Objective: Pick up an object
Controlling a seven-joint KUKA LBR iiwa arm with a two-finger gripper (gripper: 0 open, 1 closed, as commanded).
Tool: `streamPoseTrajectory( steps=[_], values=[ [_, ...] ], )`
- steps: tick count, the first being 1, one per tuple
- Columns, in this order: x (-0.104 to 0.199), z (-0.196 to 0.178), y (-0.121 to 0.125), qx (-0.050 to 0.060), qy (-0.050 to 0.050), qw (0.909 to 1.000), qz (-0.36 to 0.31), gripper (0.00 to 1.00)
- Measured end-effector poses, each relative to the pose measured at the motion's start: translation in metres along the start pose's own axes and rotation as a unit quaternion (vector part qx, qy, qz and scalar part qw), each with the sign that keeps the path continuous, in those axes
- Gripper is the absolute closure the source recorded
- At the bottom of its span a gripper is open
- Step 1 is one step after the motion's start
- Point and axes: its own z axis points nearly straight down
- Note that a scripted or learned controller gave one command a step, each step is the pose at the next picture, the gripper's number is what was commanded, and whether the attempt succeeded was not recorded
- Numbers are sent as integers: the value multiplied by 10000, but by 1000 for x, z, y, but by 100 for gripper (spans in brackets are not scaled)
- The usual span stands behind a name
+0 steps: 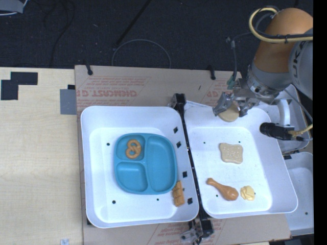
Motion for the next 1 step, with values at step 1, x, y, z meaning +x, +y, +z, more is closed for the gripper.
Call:
streamPoseTrajectory(
  steps=[1],
  values=[
    [55, -7, -1, 17, 10, 10000, -20, 100]
  ],
)
